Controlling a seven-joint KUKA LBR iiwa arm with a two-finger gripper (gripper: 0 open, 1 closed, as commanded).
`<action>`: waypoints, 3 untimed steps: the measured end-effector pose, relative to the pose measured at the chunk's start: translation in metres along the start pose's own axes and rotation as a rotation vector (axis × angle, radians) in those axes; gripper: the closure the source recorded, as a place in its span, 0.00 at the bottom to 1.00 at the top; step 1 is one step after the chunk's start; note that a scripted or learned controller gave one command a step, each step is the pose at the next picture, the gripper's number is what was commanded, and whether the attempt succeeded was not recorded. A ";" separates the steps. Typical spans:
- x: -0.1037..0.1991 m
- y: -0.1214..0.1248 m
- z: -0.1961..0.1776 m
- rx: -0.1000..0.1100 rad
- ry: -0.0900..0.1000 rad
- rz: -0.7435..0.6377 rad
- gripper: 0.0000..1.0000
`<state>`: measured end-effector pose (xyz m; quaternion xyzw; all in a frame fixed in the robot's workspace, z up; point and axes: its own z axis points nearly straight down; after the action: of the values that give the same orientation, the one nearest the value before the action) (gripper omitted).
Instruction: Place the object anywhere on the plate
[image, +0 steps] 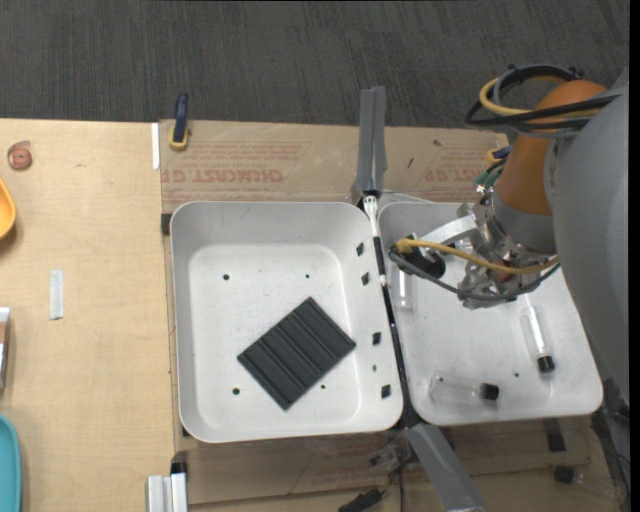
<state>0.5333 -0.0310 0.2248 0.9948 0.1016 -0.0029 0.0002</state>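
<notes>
Right of the plate (297, 352), in the neighbouring bin (575, 398), lie a nearer clear tube (458, 392) and a farther tube (535, 338). Either is probably light, stiff and slick (and apt to roll), so it is best pinched mid-barrel. Farther back, right of the plate, the claw (482, 278) hangs; I cannot tell whether it is spread or pressed together.

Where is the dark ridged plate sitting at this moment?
The dark ridged plate lies flat in the left bin, in its lower middle, turned diagonally. The gripper is over the right bin, well apart from it.
</notes>
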 end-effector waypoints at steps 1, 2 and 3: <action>0.010 -0.050 -0.104 -0.002 0.003 -0.043 1.00; -0.029 -0.021 -0.075 -0.001 -0.002 -0.478 1.00; -0.003 -0.085 -0.006 0.000 -0.001 -0.588 1.00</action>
<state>0.5133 0.0517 0.2313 0.9228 0.3853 -0.0034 -0.0004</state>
